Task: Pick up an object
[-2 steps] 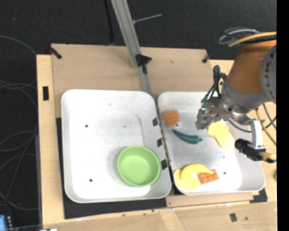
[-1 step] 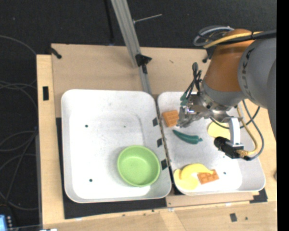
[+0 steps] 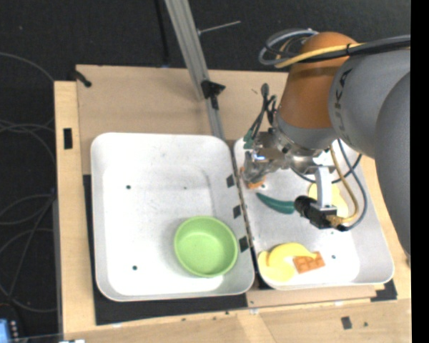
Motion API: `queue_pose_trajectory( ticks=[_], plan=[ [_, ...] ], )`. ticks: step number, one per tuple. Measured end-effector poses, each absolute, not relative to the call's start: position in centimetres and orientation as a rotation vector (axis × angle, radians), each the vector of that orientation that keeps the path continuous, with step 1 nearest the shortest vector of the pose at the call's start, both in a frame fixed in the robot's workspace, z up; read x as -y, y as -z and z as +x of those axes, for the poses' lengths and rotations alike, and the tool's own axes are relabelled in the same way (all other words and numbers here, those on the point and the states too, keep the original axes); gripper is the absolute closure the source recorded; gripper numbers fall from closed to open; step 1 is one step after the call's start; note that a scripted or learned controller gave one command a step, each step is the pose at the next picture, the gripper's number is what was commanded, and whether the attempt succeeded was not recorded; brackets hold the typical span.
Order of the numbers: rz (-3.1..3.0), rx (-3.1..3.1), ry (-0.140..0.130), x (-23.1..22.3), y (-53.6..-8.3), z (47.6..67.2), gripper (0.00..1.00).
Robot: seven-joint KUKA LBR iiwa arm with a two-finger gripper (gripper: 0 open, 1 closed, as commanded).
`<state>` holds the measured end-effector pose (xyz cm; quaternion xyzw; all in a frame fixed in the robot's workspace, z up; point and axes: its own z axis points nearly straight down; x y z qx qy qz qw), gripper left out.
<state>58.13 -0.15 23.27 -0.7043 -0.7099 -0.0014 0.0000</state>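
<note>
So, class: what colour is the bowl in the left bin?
Light green; the bowl shows plainly in the camera view.

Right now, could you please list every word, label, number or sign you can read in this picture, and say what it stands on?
None can be read.
Green bowl, left bin and right bin: no print.
Yellow item with the orange piece on it: no lettering I can make out.
Arm: dark marks on its grey casing, too blurred to read.

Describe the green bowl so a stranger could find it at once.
Start at the left white bin of the two on the bench. Near its front right corner sits the green bowl, round and open. Its neighbour across the divider is yellow, in the other bin.
</note>
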Motion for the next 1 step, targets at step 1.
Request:
queue_pose_trajectory(
  ticks=[1],
  plan=[
    [-2.210,2.232,0.004,-5.68,-24.54,58.09,1.00]
  ],
)
